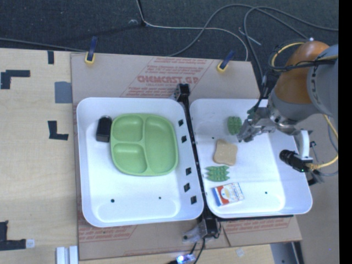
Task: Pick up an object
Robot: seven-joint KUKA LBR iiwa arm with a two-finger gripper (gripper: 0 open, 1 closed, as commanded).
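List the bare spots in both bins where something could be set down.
Left bin: floor in front of the green divided plate. Right bin: front right floor, right of the small card. Crowded: around the tan piece, leafy pieces and claw.

My end effector [246,132] looks like dull grey metal. Below me, both bins [137,208] are smooth, glossy white plastic, the green tray [144,144] matt plastic. The bench [33,164] is pale wood, with brown printed cardboard [165,76] over it.
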